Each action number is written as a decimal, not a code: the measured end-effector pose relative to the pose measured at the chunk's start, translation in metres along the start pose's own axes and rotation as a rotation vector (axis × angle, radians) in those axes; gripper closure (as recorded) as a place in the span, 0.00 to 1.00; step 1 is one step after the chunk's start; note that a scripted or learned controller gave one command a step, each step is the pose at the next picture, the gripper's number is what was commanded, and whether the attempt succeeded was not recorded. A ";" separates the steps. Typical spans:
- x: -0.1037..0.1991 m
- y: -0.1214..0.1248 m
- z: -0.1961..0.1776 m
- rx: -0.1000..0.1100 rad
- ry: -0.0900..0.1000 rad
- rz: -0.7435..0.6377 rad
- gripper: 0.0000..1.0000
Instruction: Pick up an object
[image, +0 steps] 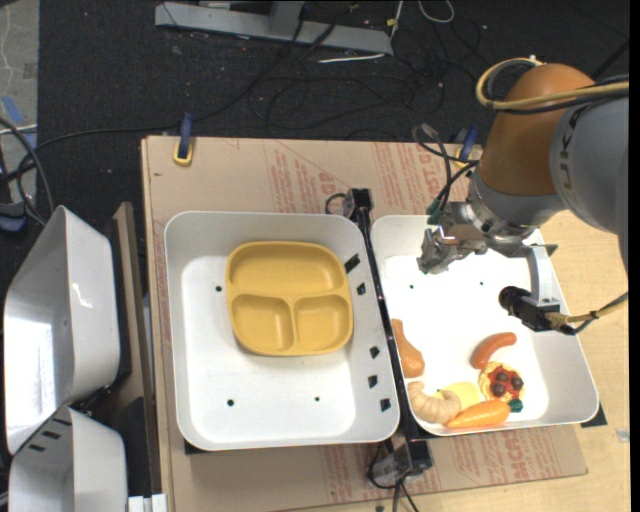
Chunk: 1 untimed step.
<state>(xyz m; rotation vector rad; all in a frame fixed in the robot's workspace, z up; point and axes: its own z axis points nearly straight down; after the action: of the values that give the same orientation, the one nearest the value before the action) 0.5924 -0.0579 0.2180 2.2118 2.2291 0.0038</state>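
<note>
Toy food crowds the near corner of the right bin (570, 395) — that is where anything worth picking lies. Going left to right: the left bin (190, 330) carries a yellow divided plate (290, 297), lying flat and well apart from the arm. Just past the divider, along the right bin's left wall, lies an orange sweet-potato shape (408, 349). Below it sits a pale knobbly ginger piece (433, 403), touching a yellow block (461, 392), with a carrot (479, 414) lying along the front rim just beside both. Further right are a red-orange sausage (493, 347), lying alone on bare floor, and a small tart with dark berries (502, 382).

Over the far part of the right bin, the tool (441, 252) hangs on the grey arm (575, 150), well apart from every piece of food and grasping nothing; whether its fingers are spread or closed I cannot tell at this angle.

My judgement is that the step in hand is choosing and approaching a target. The sausage looks the easiest — it has clear space around it — and the fingers should straddle its short width. The front cluster risks nudging neighbours or catching the rim.
</note>
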 end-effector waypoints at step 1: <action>0.050 0.011 0.007 0.001 0.000 0.000 1.00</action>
<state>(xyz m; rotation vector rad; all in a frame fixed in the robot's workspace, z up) 0.6032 -0.0079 0.2114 2.2129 2.2292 0.0022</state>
